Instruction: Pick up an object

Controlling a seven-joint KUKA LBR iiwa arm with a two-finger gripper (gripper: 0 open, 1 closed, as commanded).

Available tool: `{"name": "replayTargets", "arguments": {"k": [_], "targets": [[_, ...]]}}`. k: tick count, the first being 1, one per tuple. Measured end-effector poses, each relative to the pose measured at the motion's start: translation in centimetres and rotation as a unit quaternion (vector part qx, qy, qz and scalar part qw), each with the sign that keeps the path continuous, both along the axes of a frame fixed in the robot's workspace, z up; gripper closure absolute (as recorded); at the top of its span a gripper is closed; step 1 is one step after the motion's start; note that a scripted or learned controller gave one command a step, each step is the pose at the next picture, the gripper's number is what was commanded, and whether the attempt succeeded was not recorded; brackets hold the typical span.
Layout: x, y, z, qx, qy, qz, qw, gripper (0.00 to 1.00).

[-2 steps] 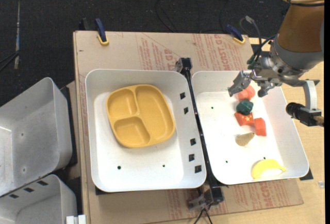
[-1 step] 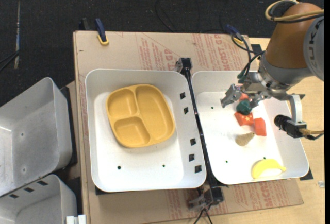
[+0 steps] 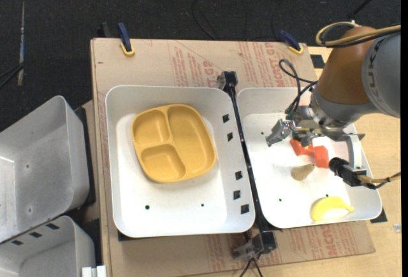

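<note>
Hovering jaws (image 3: 294, 136) above orange object (image 3: 310, 149) in right bin (image 3: 268, 205)

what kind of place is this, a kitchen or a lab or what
Most likely a robotics lab test bench, not a kitchen: a robot arm reaches over two white bins clamped onto a cardboard-covered bench, holding a yellow divided plate and small toy-like items, with loose cables on the floor.

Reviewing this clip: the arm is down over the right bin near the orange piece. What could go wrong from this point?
The gripper sits right at the orange object, which lies at a slant; a grasp could clip one end and slip. The tan object lies close beside it and could get nudged or caught too. The black cable trailing from the wrist hangs low over the right bin and might drag the yellow object.
</note>
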State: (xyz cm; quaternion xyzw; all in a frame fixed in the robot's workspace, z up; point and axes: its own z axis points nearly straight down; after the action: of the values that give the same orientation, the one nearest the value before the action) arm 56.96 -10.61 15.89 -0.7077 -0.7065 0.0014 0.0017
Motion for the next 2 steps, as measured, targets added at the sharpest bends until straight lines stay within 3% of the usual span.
{"name": "replayTargets", "arguments": {"k": [1, 2], "targets": [[0.2, 1.0, -5.5, 0.0005, 0.001, 0.002, 1.0, 0.0], [0.4, 0.9, -4.2, -0.0004, -0.003, -0.001, 1.0, 1.0]]}}
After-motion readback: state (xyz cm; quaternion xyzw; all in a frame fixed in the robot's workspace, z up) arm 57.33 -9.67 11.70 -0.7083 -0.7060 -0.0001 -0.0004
